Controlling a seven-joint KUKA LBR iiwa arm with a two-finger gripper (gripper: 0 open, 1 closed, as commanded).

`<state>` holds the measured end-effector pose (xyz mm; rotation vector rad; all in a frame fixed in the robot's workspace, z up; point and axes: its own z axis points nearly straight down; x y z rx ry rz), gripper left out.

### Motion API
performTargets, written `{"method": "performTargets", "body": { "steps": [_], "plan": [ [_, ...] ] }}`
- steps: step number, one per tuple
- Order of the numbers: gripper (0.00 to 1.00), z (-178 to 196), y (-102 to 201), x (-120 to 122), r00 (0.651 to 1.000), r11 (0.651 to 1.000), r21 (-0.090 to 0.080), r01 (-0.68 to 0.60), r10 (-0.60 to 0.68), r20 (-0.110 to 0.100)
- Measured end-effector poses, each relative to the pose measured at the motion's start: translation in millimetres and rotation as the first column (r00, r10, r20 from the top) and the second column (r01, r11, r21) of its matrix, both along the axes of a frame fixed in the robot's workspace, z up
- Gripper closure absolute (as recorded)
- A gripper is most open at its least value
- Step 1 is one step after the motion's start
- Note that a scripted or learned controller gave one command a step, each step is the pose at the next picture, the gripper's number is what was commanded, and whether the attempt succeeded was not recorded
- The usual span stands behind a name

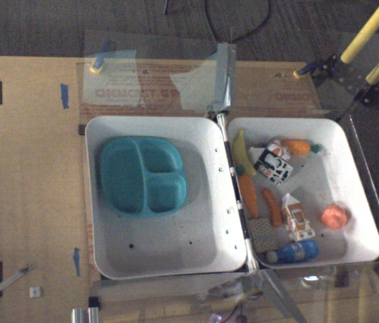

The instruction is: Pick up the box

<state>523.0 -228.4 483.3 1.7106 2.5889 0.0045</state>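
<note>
Box (274, 165), black-and-white, lies in the right bin (361, 180) beside a banana (242, 153); fingers' state cannot be told.

cardboard sheet (135, 93) | red print, mirrored, unreadable | no other text

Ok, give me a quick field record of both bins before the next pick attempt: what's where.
left bin: teal divided plate, in its upper left part
right bin: all small items
box candidates: black-and-white carton near the top; orange-and-white carton lower centre, both lying tilted
along left wall: banana, carrot
near bottom edge: blue bottle
right side: orange round toy
</note>
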Motion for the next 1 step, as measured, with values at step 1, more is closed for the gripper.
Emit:
{"method": "performTargets", "body": {
  "steps": [1],
  "plan": [
    [0.00,-0.1,0.0,0.0,1.000,1.000,0.000,0.000,0.000,0.000]
  ]
}}
